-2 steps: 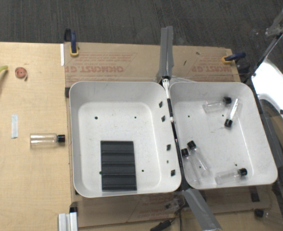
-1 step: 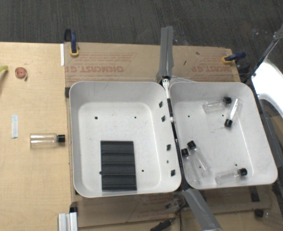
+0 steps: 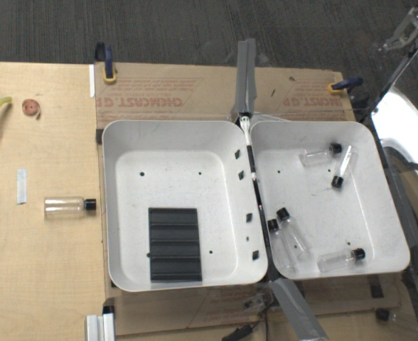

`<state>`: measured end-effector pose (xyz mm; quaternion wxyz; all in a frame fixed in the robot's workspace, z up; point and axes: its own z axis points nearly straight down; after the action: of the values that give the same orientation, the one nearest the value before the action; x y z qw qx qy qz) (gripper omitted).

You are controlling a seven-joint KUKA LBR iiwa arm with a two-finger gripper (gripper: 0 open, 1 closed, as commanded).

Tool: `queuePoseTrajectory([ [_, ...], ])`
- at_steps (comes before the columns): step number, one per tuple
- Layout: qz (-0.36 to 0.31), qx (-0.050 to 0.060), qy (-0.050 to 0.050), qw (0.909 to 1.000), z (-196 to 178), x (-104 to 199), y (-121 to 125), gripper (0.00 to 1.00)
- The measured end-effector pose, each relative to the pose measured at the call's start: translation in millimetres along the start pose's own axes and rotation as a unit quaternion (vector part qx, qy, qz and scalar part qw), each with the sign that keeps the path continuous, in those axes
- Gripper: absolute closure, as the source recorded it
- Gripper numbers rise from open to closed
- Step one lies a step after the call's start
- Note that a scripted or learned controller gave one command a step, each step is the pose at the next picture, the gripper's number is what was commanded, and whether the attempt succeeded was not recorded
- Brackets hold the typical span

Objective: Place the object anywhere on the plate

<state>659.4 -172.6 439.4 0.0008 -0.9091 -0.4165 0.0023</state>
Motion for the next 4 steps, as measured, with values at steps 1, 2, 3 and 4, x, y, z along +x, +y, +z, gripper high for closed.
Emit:
queuePoseTrajectory([
  [1, -0.07, 0.0, 0.0, 0.9975, -0.7, -78.0, -31.0, 0.0],
  [2, -0.01, 0.0, 0.0, 0.9999, 0.3, -17.6, -20.5, 0.0],
  [3, 0.065, 0.0, 0.0, 0.9979, -0.2, -75.0, -34.8, 0.0],
  [4, 0.134, 0.0, 0.0, 0.9909, 0.2, -12.0, -35.0, 0.0],
])
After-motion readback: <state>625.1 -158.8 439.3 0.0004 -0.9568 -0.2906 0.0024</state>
